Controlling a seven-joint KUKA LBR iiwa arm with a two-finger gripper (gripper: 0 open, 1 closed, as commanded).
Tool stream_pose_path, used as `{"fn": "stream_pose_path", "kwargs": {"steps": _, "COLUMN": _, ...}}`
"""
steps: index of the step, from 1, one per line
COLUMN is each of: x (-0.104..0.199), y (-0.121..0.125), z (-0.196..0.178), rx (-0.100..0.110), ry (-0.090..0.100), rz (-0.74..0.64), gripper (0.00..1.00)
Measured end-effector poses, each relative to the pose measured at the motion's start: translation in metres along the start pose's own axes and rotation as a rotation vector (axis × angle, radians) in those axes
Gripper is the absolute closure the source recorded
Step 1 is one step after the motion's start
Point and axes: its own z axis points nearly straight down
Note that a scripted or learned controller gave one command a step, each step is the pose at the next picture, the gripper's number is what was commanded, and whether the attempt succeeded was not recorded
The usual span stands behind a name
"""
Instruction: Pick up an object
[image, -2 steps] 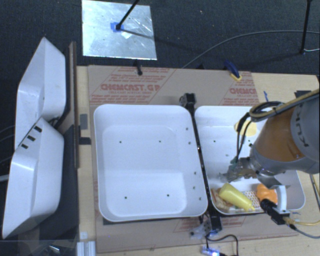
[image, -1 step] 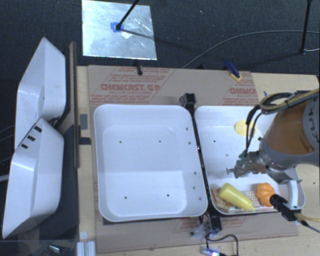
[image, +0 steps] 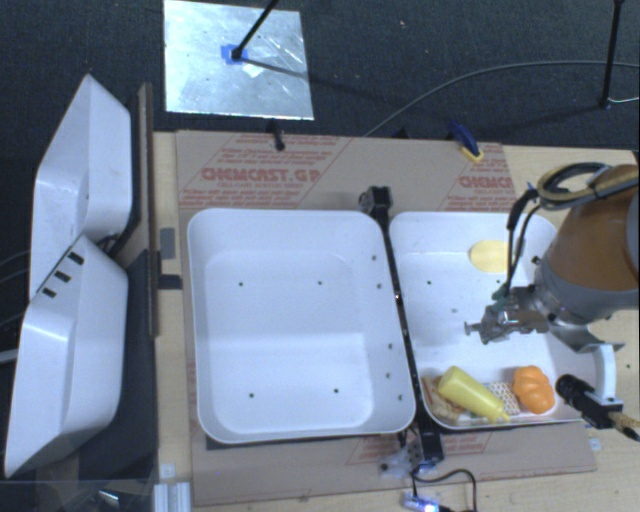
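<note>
Over the right bin (image: 440, 250): gripper (image: 490, 327) of the grey arm with orange band (image: 600, 250), reaching in from the right and hanging above the bin's bare white floor. Cannot tell whether clenched or released; too small and dark to resolve, with nothing visibly between its tips.

Along the near wall of the right bin: yellow elongated object (image: 472, 392), lying tilted, with a tan piece (image: 440, 398) touching its left end. Just right of it, a pale meshed item (image: 506, 400), partly covered. Further right, against the same wall, an orange rounded object (image: 534, 389), near but apart from the gripper.

Near the far right part of the same bin: pale yellow disc (image: 490, 256), flat on the floor, partly overlapped by a black cable (image: 514, 240) running down the arm.

At left: left bin (image: 290, 330), side by side with the right one, both resting on a cardboard sheet (image: 260, 172).
</note>
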Motion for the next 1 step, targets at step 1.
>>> {"fn": "stream_pose_path", "kwargs": {"steps": 1, "x": -0.0005, "y": -0.0035, "z": -0.0615, "rx": -0.002, "ry": 0.000, "rz": 0.000, "gripper": 1.00}}
